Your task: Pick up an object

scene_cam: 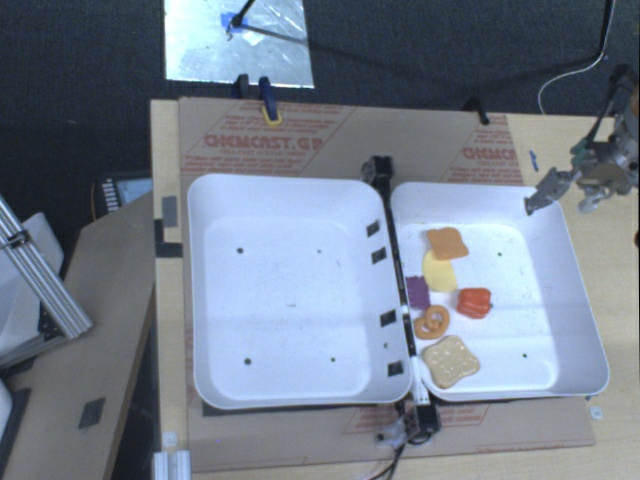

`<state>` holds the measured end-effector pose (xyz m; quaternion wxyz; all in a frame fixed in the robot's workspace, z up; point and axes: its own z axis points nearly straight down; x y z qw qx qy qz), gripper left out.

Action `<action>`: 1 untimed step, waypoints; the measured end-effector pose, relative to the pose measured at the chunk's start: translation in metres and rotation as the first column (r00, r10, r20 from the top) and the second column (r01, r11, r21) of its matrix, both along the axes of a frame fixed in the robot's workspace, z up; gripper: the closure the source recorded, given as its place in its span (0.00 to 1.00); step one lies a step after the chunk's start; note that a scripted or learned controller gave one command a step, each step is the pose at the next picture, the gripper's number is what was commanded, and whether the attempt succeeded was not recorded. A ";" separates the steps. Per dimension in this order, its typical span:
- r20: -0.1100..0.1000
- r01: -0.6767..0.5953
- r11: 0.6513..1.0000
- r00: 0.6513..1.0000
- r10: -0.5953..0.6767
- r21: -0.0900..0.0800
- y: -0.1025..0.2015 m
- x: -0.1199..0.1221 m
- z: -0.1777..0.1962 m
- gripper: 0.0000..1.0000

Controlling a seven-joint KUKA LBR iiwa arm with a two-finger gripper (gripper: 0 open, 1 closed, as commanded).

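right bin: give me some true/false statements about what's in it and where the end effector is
1. All the items lie in the right bin. True.
2. The cracker is the item nearest the camera-side rim. True.
3. The end effector grips the red pepper. False: it is over the bin's far right rim, apart from the pepper, with nothing between its fingers.
4. The pretzel lies in the left bin. False: it lies in the right bin, near the divider.
5. The purple piece lies beside the yellow piece. True.
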<state>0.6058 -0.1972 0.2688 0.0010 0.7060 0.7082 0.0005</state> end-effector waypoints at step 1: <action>0.004 -0.004 1.000 1.000 0.004 -0.001 0.000 0.001 0.011 1.00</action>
